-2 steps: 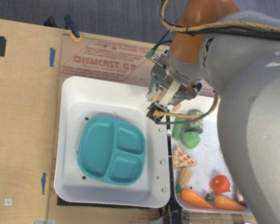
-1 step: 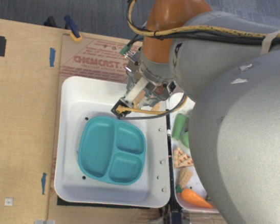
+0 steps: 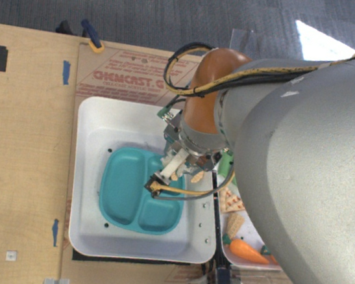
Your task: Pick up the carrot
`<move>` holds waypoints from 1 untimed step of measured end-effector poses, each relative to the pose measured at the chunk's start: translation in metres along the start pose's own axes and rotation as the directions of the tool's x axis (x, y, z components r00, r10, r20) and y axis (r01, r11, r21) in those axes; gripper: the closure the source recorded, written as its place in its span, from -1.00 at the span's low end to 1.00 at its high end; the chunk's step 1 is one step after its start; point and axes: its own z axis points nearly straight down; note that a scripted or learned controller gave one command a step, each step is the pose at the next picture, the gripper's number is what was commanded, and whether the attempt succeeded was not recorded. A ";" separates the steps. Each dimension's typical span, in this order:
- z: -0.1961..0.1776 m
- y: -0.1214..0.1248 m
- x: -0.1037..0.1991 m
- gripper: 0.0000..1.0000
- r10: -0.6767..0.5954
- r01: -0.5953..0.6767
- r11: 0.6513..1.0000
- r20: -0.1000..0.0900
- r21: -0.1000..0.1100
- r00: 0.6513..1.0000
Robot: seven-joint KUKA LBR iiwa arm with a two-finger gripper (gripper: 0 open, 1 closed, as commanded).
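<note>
Tool [image 3: 188, 162] hovers well apart from the carrot [image 3: 248, 251]

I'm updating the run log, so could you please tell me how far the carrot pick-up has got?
Done: nothing yet. The carrot lies in the right bin, apart from the hand. In hand: the hand hangs over the left bin, beside the teal tray. Left: crossing to the carrot, grasping it and lifting it.

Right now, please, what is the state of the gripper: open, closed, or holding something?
Gripper: cannot be told from this view. It is not holding the carrot, which lies apart from it.
</note>
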 end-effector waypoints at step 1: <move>-0.190 -0.023 -0.045 1.00 -0.188 0.188 0.982 0.001 -0.017 0.982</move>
